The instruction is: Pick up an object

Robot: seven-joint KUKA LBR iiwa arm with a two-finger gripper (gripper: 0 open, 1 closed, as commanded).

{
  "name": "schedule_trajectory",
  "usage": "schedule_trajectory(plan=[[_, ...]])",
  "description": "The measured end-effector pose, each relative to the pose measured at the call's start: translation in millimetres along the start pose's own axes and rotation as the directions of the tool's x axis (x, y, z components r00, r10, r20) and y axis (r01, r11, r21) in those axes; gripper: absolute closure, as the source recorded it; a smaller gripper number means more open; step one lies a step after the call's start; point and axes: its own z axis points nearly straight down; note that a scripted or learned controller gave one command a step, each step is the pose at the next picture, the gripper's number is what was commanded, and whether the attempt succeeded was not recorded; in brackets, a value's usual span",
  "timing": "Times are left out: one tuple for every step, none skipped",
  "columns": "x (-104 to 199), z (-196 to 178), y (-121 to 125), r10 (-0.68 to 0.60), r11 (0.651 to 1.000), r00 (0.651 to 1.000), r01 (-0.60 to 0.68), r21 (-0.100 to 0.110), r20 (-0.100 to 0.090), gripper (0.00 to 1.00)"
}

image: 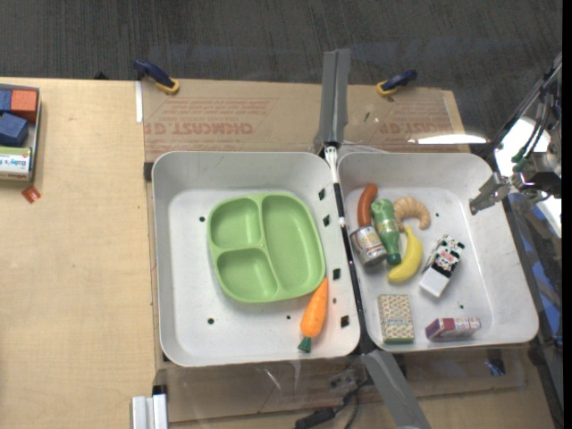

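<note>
1. We see the end effector [483, 199] at the right edge of the right bin [514, 280], up near its far corner. It is small and partly lost in glare, so we cannot tell how far open it is, and we see nothing held in it.

2. Our main worry is the crowded cluster in the right bin. The green bottle [386, 226], the tin can [367, 244], the banana [408, 257], the red sausage [365, 204] and the croissant [413, 209] lie touching or just beside one another. A descent there could, we judge, land on two things at once or push one aside without gripping it.

3. The rounded items look likely to roll or slip from a two-finger pinch, especially the can and the bottle lying on their sides.

4. The safer candidates seem to be the loose ones: the cow-print carton [441, 265], the cracker box [395, 318] and the small pink carton [453, 328], each apart from its neighbours. The pink carton lies near the bin's front wall, which might block a finger.

5. The left bin [179, 248] holds a green divided plate [265, 247] with nothing in its compartments, and a toy carrot [314, 313] lying just off the plate's near right corner.

6. On the table [71, 266], well apart at the far left, sits a box of coloured blocks [18, 132].
</note>
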Motion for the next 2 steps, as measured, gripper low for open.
schedule_trajectory(plan=[[-7,144,11,0.0,1.0,1.0,0.0,0.004,-0.006,0.0],[-9,134,12,0.002,1.0,1.0,-0.002,0.001,-0.003,1.0]])
